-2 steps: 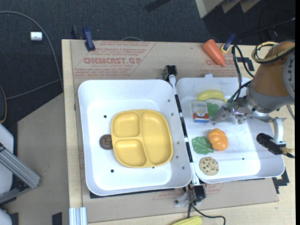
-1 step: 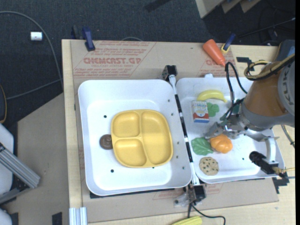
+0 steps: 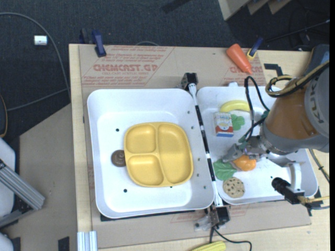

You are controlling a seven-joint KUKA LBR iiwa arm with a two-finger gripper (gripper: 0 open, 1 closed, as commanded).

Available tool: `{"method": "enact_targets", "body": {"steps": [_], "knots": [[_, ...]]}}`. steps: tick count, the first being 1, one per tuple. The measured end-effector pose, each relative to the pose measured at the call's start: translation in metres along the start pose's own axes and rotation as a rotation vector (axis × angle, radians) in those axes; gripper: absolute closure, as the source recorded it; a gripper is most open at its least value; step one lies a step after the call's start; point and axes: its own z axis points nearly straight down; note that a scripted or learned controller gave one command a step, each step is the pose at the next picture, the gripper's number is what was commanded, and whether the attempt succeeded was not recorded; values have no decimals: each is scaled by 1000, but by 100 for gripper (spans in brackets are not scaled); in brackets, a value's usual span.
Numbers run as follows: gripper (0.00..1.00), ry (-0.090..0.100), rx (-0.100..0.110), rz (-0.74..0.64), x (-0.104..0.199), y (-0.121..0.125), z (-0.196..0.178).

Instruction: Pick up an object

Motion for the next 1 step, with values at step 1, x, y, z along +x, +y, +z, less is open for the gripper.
{"method": "enact_targets", "body": {"steps": [1], "knots": [[100, 0, -2, 0, 0, 1, -10]]}}
